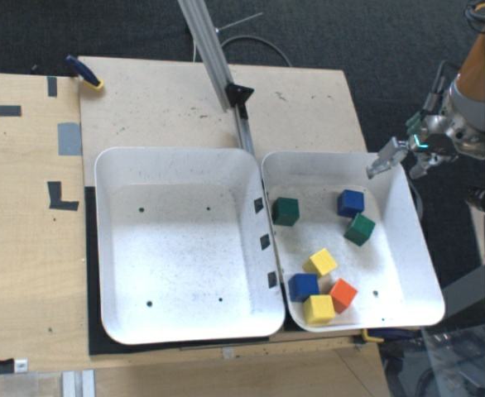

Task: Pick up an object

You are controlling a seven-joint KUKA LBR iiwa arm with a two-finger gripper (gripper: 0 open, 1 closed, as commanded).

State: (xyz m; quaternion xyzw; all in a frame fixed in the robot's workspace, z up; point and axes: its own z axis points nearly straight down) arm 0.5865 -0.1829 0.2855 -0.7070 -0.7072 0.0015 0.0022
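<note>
Nearest the lower edge of the frame, the right bin [412, 246] carries a cluster of cubes: a yellow cube [319, 308] at the front, an orange cube [343, 293] just beside it to the right, a blue cube [303, 285] touching it from behind, and a second yellow cube [322, 262] just behind those. Further up in the same bin sit a green cube [359, 229], a second blue cube [351, 203] close behind it, and a darker green cube [285, 211] nearer the bin's left wall. The left bin [110, 222] lies alongside, speckled with dark marks. Both bins rest on the counter [143, 110]. At the upper right, the claw [404, 156] hovers over the right bin's far right corner, on an arm whose orange band [477, 69] meets the frame edge. One grey finger [385, 157] points left over the rim; whether the claw is released or clenched cannot be told. Nothing is seen between its fingers, and it is well apart from every cube.
</note>
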